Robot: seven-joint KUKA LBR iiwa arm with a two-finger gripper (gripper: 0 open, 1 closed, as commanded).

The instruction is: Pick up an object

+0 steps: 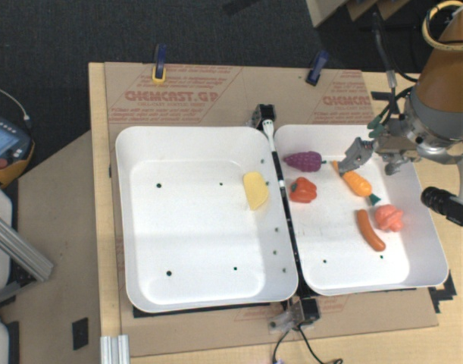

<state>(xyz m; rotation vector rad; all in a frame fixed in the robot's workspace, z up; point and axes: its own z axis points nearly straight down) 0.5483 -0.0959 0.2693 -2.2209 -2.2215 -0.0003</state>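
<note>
Gripper (pixel 358 158) position: above the far part of the right bin (pixel 413 275), at the end of the grey arm (pixel 436 105) that enters from the right with its orange band above the wrist. Whether it is apart or together cannot be told at this angle, and nothing is visible clamped in it. Left to right, the layout is as follows. The left bin (pixel 178 279) contains one item, a pale yellow piece (pixel 255 190), lying near the bin's right wall toward the far side. The two bins sit side by side on a cardboard sheet (pixel 216 89) printed with red lettering. In the right bin, a red pepper-shaped toy (pixel 303 191) lies close to the left wall, with a purple grape-like toy (pixel 304 160) just beyond it toward the far edge. An orange carrot-shaped toy (pixel 358 183) lies just beside the gripper, on its near side; contact between the two cannot be determined. Further right and nearer the camera, an orange sausage-shaped toy (pixel 370 230) lies beside a pink toy (pixel 389 218), the two touching or nearly so. Two clamps, a blue-and-yellow clamp (pixel 160 64) and a blue clamp (pixel 317 67), grip the far edge of the cardboard.
</note>
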